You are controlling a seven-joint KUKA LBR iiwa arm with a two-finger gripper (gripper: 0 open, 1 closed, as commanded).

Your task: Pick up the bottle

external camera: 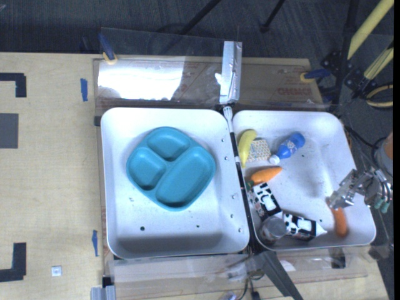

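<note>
A: Progress? Bottle lay untouched in right bin, upper middle, beside yellow banana. Nothing lifted; approach and grasp both remained.

B: Pincer? It sat low at bin's right edge, just above orange carrot-like piece. Closure: cannot tell, too blurred.

A: Relation? Bottle well apart from pincer, up and toward the left bin holding blue tray.

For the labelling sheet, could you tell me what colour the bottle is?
Blue with a white cap end, seen in the camera view: bottle.
</note>
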